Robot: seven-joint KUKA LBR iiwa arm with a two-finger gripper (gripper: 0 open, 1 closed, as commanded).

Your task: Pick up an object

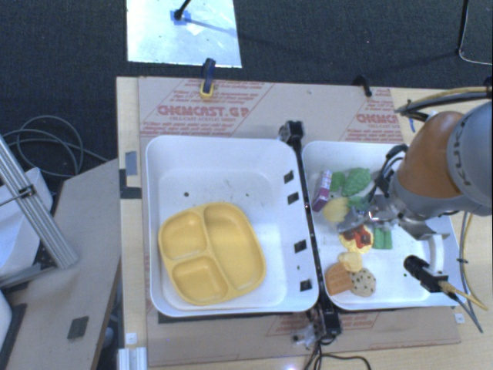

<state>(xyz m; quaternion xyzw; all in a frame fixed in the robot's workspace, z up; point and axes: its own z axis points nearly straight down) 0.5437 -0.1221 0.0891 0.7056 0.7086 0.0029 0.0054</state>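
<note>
Toys crowd the right shallow white bin (pixel 439 295), so the tool (pixel 360 223) hangs low over a red-and-yellow plastic toy (pixel 359 240), probably the intended pick. Whether its grip is apart or together, I cannot tell. The yellow divided plastic tray (pixel 211 250) lies alone in the left bin (pixel 223 160).

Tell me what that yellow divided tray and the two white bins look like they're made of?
The yellow tray looks like moulded plastic: one even colour, rounded compartment walls, a soft satin sheen. The left bin and the right bin also look like plastic, smooth and slightly glossy, with rounded corners and thin raised rims. Coated metal cannot be ruled out from this view.
</note>
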